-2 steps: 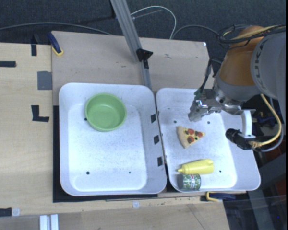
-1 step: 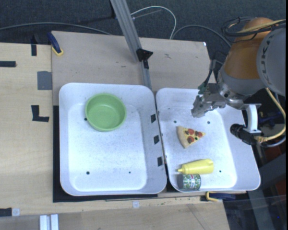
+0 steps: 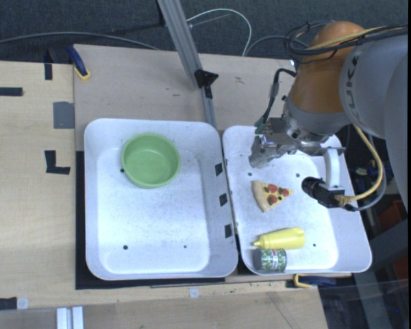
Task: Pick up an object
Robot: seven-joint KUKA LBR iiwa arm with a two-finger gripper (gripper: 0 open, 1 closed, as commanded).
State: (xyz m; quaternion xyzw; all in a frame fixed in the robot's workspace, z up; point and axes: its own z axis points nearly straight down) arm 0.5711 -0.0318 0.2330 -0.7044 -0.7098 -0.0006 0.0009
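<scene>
Pale wood table (image 3: 144,94), dark carpet beyond at 12 o'clock. Left bin (image 3: 96,204): green bowl (image 3: 151,160). Right bin (image 3: 349,245): pizza slice (image 3: 269,195), yellow bottle (image 3: 281,238), can (image 3: 270,260). Claw (image 3: 259,157) hangs at slice's 12 o'clock, grip state unclear.

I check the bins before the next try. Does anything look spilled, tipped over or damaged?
Nothing looks spilled or damaged. The yellow bottle and the small can lie on their sides in the right bin; the green bowl sits upright in the left bin.

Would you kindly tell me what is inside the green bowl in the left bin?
The green bowl shows just its bare green bottom, nothing in it. The white bin floor beneath it is covered from sight.
</scene>
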